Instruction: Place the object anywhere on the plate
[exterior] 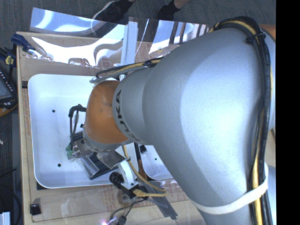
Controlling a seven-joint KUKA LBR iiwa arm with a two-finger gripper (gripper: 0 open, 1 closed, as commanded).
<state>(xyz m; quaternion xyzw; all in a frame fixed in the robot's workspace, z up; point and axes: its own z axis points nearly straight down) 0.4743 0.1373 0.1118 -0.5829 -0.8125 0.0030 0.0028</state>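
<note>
My grey arm (197,107) with its orange band (101,111) covers most of the view and reaches down over the left white bin (47,102). The gripper (89,161) hangs low near that bin's front wall, its dark body pointing at the floor of the bin. A small green bit (69,150) shows at the gripper's left edge; I cannot tell what it is or whether it is held. The arm hides much of both bins.
A sliver of the right bin (157,168) shows under the arm. Loose cables (136,189) hang by the bench's front edge. Clear panels (79,27) stand behind the bins. A person's feet (112,8) are beyond them.
</note>
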